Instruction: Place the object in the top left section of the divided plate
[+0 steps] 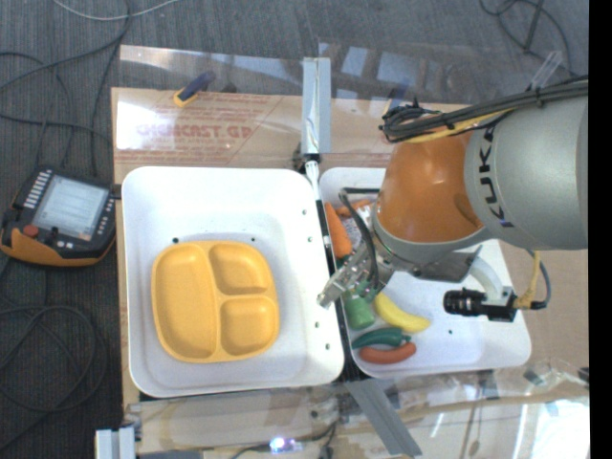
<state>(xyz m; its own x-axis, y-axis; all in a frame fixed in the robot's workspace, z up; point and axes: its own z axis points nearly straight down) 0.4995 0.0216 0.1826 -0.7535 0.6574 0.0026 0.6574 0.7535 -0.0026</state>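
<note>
A yellow divided plate [186,304] with three sections lies in the left white bin [143,199], and nothing is on it. My gripper [348,281] hangs low over the left side of the right bin [497,342], next to the wall between the two bins. Just below it sits a green toy vegetable [360,311], partly covered by the gripper. A yellow banana [402,316], a dark green pepper [382,337] and a red chili [387,354] lie close together at the bin's front. An orange carrot [338,235] lies behind the gripper. I see nothing held.
The arm's orange band and grey body [430,199] cover most of the right bin. A black cable plug [469,302] sticks out to its right. A teach pendant [59,216] lies on the floor left of the bench.
</note>
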